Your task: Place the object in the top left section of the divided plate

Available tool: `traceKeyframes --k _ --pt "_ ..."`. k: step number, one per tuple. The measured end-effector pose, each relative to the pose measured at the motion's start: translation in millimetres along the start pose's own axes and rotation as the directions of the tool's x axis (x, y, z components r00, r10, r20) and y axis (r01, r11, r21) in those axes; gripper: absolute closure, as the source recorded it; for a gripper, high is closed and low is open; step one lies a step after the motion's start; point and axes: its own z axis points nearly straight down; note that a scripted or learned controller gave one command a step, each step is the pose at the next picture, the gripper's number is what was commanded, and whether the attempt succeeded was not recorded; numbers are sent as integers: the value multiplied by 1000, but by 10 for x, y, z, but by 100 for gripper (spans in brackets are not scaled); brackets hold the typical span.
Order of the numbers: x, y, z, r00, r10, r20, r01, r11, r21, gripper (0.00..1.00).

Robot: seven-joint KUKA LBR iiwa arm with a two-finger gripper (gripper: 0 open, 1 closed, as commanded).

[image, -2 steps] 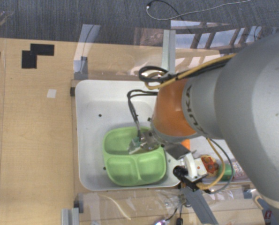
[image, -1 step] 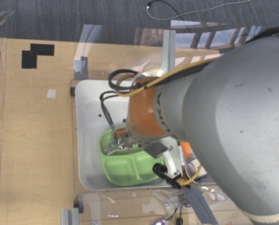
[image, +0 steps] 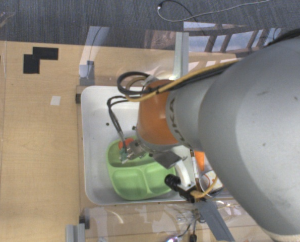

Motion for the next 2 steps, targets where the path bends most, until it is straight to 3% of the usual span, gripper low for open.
traceKeyframes --k 1,2 --pt "-186 111 123 949 -315 -9 315 949 16 100" --pt "-519 754 -428 916 -402 -16 402 915 29 100"
